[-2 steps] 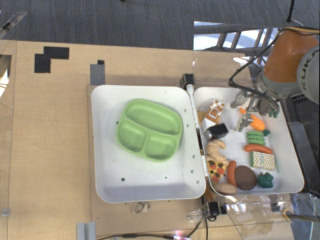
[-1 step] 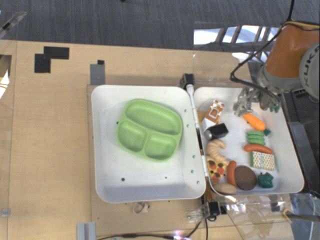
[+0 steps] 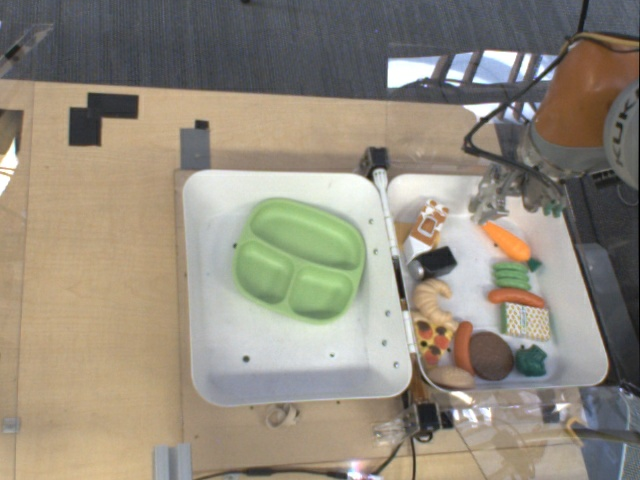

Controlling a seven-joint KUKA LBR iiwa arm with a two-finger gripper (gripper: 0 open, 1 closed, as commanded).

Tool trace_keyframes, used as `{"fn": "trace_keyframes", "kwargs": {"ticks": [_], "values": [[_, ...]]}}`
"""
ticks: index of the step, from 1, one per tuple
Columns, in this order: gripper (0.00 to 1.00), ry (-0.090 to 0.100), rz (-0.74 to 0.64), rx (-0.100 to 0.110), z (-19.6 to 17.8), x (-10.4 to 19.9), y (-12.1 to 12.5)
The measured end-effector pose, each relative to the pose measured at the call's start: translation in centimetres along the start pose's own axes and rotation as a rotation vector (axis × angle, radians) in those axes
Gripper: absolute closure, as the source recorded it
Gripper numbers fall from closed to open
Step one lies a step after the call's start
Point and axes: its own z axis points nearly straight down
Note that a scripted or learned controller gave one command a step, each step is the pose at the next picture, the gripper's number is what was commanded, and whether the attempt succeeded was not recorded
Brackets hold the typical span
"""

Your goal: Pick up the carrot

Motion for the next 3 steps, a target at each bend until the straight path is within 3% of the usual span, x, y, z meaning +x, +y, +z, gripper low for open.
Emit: {"fn": "trace_keyframes", "kwargs": {"ticks": [1,2,3], "values": [[1.0,0.023,-0.204,-0.001,2.7,6.5,-3.9],[1.0,0.012,-0.091,-0.001,-9.8,8.1,3.2],[1.0,0.035,-0.435,-0.008,1.2,14.7,-1.4]]}}
